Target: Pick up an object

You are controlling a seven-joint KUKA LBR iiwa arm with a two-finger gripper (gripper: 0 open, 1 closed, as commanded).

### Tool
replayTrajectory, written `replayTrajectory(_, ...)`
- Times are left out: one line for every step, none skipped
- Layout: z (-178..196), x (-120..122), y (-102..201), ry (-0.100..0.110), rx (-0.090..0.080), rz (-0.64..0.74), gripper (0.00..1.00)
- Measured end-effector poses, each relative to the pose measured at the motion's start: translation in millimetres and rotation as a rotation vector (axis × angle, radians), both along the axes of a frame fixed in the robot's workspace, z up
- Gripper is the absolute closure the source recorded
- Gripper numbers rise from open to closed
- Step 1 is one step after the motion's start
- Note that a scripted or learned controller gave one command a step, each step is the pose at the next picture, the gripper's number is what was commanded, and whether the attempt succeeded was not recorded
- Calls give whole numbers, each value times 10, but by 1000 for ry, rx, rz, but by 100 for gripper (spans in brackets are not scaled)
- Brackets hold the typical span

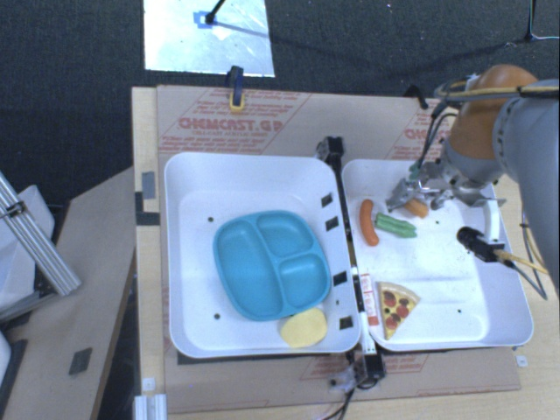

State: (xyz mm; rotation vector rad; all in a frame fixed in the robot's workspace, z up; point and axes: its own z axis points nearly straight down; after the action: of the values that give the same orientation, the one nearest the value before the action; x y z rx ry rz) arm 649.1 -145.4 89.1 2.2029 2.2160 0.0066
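Bench [149, 234] carried two white bins. My end effector [418, 195] hung low in right bin [507, 322], over small orange piece [417, 206]; grip state unclear. Green bean [395, 227] just beside, sausage [368, 222] beyond. Nothing lifted yet; grasp and raise remained.

The worktop [262, 116] is a pale wooden board overlaid with brown cardboard printed in red lettering; a yellow-and-black clamp [236, 88] grips its far edge, and a second wooden panel [83, 278] juts out at an angle on the left. Around it the floor [70, 51] is dark speckled carpet; a shiny square metal plate [208, 24] lies on it beyond the worktop, catching bright light, with a thin dark rod slanting across it. At the left edge a ribbed aluminium rail [31, 234] leans diagonally; lighting is even and soft.
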Motion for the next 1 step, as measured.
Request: replayTrajectory(81,-21,22,12,8,1,100)
